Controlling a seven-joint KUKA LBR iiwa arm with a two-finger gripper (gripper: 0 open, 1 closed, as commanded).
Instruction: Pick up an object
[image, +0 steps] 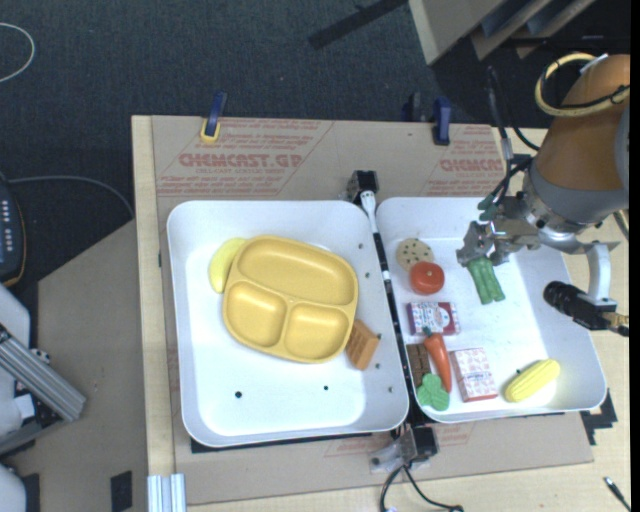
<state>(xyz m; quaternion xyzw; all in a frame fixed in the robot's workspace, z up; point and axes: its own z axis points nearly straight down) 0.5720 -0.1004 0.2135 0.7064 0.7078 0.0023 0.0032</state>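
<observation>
My gripper (484, 248) hangs over the back middle of the right bin (580, 345). A green pickle-like stick (489, 283) lies slanted directly below it, its upper end meeting the gripper; whether it is gripped is unclear. To the left of it are a speckled cookie (411, 250) and a red tomato (428, 278). Further forward lie a small printed packet (432, 318), a carrot (438, 360) with green leaves, a red and white packet (473, 373) and a yellow corn cob (531, 380).
The left bin (200, 360) holds a yellow divided plate (290, 300), a yellow banana-like piece (222, 263) at its back left and a brown block (363, 347) at its right. A black divider (383, 280) runs between the bins. The arm's body (585, 150) looms over the right bin's back right.
</observation>
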